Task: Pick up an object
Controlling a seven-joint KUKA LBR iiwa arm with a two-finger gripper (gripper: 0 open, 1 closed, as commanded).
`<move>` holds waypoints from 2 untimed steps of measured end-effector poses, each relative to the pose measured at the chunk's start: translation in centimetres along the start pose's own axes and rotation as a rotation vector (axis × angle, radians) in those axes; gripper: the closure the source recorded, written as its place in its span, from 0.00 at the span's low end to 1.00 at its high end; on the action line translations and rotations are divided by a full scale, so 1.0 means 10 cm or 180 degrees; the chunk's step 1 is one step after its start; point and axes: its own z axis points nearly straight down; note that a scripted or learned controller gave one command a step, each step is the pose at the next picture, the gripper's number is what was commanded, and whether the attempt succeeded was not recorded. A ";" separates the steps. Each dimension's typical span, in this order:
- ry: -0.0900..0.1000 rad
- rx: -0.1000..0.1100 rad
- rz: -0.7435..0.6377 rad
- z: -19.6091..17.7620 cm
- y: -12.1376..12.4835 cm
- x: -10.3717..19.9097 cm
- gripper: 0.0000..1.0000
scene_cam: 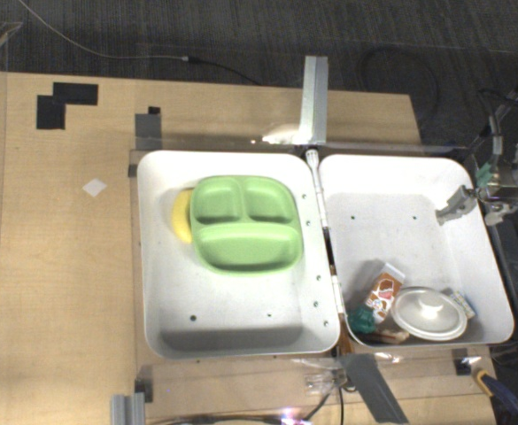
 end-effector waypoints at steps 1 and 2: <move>0.0002 0.0007 0.0006 0.75 -0.58 0.41 0.00; 0.0002 0.0003 -0.0282 1.00 -0.58 0.38 0.00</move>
